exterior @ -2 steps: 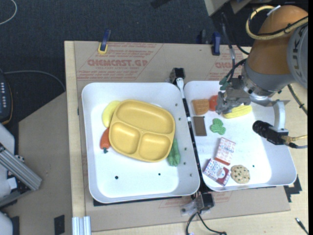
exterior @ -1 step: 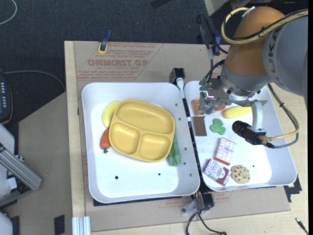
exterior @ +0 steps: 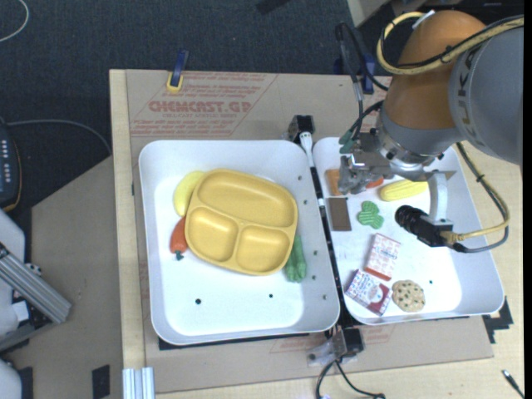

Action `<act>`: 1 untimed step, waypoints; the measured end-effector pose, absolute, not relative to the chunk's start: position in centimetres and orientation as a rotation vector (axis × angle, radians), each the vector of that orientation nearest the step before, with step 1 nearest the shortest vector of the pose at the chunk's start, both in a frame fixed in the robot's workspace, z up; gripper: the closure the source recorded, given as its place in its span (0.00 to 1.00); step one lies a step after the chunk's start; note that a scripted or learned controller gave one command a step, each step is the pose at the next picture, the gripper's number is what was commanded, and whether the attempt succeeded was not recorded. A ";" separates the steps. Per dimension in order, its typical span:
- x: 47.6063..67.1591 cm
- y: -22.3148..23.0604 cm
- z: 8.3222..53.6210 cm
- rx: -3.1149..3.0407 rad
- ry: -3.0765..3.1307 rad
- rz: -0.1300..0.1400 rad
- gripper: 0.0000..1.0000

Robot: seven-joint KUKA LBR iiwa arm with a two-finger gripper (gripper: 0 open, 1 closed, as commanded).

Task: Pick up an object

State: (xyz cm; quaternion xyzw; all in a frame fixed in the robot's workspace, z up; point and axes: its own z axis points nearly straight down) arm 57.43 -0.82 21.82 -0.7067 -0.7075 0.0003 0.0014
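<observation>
My gripper [exterior: 357,175] hangs low over the far left part of the right bin [exterior: 478,293], under the grey and orange wrist. Right beside it lie an orange piece [exterior: 332,179] and a brown flat block [exterior: 338,214]. A yellow corn cob [exterior: 403,191] lies just to its right, and a green toy [exterior: 370,216] sits just in front of it. Nearer the front are a red and white packet [exterior: 382,256], a second packet [exterior: 366,291] and a cookie [exterior: 407,294]. Nothing shows as held.
The left bin [exterior: 158,223] holds a yellow divided plate [exterior: 241,221] that lies over a yellow fruit [exterior: 184,191], a red-orange vegetable [exterior: 179,236] and a green leafy piece [exterior: 295,264]. A black cable plug [exterior: 418,225] hangs off the arm over the right bin.
</observation>
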 end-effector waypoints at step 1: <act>58.7 -0.8 23.1 -2.222 -2.225 -0.004 1.00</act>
